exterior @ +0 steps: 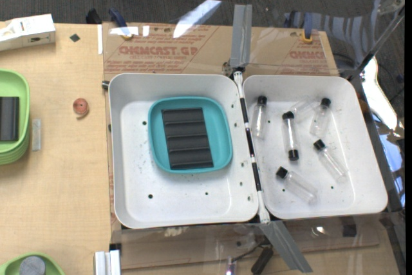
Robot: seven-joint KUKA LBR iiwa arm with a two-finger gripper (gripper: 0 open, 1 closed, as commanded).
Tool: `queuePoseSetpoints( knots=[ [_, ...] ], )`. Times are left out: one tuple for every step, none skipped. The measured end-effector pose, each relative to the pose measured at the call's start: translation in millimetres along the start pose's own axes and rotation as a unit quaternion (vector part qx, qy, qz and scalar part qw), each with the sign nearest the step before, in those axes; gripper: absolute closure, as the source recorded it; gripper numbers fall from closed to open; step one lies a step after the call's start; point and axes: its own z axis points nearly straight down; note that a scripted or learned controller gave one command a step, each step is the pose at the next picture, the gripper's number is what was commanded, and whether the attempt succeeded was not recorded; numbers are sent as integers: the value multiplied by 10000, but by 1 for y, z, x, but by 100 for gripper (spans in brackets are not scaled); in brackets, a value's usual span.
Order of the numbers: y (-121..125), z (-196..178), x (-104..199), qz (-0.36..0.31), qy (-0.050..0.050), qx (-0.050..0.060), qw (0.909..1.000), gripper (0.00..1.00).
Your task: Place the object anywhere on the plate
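Vials (291, 136) of clear plastic with black caps, several in number, are seen lying scattered on the floor of the right white bin (360, 199), none of them upright and most of them set apart from one another; one lies close to the bin's left wall, another near the far right corner, and one near the front. Whether the hand is apart or together cannot be told. None of the vials is found on the plate (222, 138), a teal, square dish with rounded corners that is placed in the left white bin (187, 206), toward its far half. A black ribbed block (187, 138) is carried on the plate and most of the dish's flat middle is covered by it. The two bins are set touching side by side, with a grey strip (241, 35) rising behind the seam between them. A brown cardboard sheet (167, 48) with red lettering is laid beneath and behind the bins. To the left, on the pale wooden counter (58, 190), a stack of green bowls (16, 84) is cut by the edge, a small reddish round piece (80, 106) is placed near the left bin, and a white box (26, 31) is set at the far corner.
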Motion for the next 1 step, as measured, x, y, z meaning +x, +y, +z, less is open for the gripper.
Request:
queuePoseSetpoints(
  knots=[
    [1, -1, -2, 337, 3, -9, 9994, 0]
  ],
)
